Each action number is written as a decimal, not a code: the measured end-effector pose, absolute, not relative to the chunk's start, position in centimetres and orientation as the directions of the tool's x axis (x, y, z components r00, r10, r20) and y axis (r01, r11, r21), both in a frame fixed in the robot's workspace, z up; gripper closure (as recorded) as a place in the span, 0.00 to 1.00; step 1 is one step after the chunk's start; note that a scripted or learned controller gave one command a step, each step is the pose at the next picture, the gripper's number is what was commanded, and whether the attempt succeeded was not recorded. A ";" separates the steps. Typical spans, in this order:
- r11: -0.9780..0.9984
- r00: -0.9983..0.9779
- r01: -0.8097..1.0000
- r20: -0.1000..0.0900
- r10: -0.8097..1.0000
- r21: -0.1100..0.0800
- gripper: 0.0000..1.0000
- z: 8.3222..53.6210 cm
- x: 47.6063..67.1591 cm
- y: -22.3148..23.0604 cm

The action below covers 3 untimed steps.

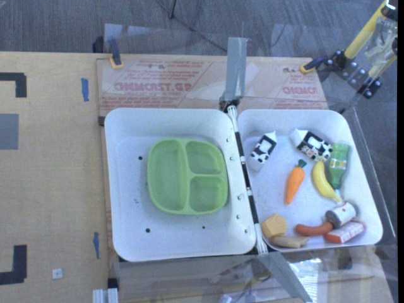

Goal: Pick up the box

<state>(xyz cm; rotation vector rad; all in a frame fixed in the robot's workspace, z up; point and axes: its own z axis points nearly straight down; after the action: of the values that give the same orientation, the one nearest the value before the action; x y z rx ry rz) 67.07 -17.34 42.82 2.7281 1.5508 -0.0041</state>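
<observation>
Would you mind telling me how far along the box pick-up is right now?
Nothing looks done yet: the red-and-white box lies in the right bin, near its front corner, beside the sausage. Nothing is in hand. Reaching, grasping and lifting are all left.
</observation>
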 end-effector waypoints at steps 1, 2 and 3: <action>-0.509 0.509 0.861 -0.005 0.861 0.004 1.00 43.8 67.2 -17.2; -0.505 0.506 0.863 -0.007 0.863 0.007 1.00 44.8 67.4 -17.1; -0.502 0.503 0.865 -0.008 0.865 0.010 1.00 45.9 67.6 -16.9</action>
<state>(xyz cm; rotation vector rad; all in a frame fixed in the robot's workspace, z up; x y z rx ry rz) 67.56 -16.93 45.86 2.7120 1.5606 -0.0040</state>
